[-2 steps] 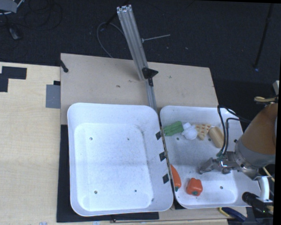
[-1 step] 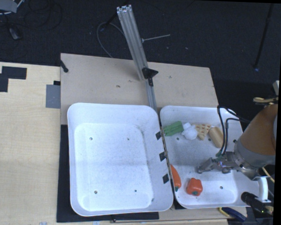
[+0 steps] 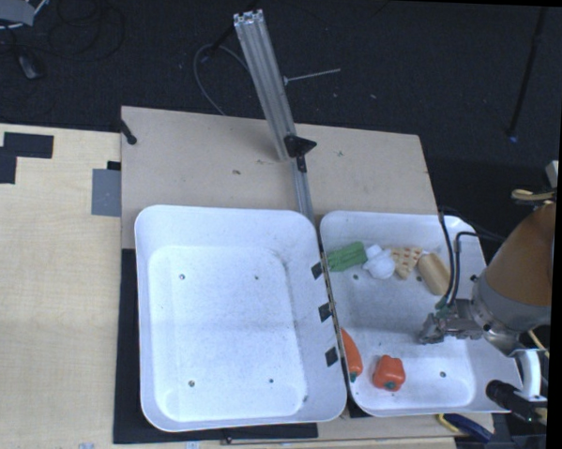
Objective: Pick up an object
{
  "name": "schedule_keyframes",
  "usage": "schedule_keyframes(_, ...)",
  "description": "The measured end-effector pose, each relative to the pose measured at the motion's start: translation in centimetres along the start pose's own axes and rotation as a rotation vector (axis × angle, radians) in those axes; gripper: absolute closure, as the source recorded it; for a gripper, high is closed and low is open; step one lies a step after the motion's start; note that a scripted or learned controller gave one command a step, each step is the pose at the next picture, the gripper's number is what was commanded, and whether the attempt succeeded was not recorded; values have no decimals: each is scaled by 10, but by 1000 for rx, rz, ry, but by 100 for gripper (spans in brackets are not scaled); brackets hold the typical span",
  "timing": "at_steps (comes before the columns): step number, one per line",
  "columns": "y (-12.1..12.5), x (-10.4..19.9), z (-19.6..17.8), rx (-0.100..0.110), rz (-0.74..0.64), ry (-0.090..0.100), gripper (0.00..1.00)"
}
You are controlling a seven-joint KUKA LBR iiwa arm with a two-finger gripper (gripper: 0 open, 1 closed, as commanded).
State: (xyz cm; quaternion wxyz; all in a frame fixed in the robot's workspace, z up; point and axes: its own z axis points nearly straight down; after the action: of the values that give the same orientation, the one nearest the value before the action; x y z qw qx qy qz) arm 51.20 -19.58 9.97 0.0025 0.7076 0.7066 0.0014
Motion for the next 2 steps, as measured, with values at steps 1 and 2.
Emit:
schedule_keyframes(1,8,-4,-46,3,-1,1,100)
schedule_keyframes(2,6,-1,-106,1,-1,0,100)
